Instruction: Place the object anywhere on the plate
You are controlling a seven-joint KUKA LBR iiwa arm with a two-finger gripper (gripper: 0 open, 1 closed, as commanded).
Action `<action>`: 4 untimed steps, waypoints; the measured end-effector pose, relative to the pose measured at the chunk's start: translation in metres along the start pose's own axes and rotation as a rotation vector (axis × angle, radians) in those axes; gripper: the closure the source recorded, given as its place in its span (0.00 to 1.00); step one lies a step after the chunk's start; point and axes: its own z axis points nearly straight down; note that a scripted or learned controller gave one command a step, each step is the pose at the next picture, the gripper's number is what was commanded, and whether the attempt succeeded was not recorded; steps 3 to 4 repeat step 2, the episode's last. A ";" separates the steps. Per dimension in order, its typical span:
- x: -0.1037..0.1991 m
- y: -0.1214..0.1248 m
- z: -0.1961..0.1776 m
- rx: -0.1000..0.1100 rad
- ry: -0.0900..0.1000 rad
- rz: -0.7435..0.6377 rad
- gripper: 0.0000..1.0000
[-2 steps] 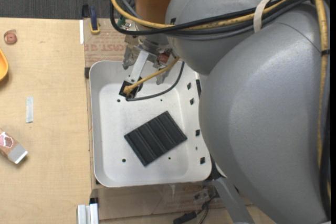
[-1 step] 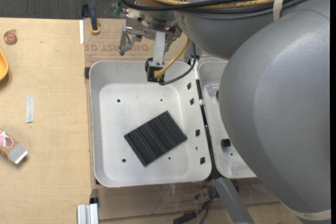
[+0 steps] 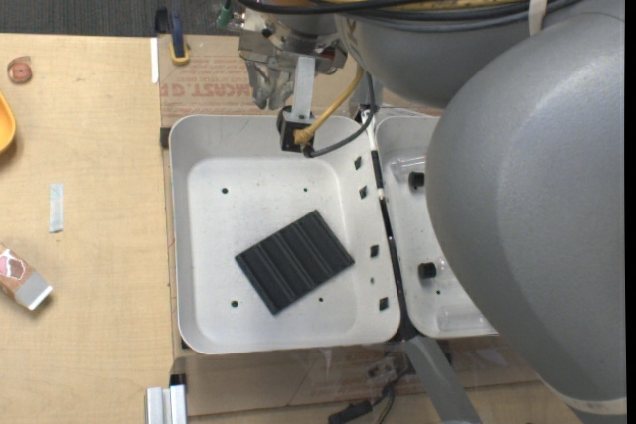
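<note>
End effector (image 3: 268, 94) at top middle of frame, above far rim of left bin (image 3: 214, 313) (open or closed: can't tell). Black ribbed slab (image 3: 295, 261) lies flat in bin, lower middle. Likely reaching step; next move needs coming down over slab.

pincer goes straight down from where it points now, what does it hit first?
Probably the far rim of the bin or the cardboard just behind it; depth is unclear. The pincer hangs well back from the black ribbed plate on the bin's floor.

Plate (image 3: 294, 261) in left bin (image 3: 204, 213); hand (image 3: 270, 94) near far rim.
</note>
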 end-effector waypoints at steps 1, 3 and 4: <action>0.002 0.004 -0.011 -0.003 0.004 -0.140 1.00; 0.001 -0.001 -0.020 -0.004 0.005 -0.245 1.00; 0.001 -0.001 -0.020 -0.004 0.005 -0.245 1.00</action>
